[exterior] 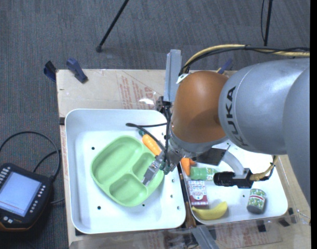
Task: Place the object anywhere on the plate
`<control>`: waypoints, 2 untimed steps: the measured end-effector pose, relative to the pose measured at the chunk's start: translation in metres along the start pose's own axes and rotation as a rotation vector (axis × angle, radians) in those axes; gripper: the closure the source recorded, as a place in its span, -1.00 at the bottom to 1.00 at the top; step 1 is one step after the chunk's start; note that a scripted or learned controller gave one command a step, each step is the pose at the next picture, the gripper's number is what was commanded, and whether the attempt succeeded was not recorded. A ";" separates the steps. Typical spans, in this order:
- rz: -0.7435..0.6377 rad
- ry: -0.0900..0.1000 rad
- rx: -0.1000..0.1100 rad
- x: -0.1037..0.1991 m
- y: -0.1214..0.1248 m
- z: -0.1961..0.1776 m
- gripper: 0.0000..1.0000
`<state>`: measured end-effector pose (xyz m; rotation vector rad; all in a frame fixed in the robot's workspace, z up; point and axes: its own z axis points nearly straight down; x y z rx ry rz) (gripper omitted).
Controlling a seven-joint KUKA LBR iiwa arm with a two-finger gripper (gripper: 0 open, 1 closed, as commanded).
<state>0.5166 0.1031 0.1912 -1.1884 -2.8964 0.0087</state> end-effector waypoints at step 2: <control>0.011 0.003 0.004 -0.003 -0.001 -0.007 -1.00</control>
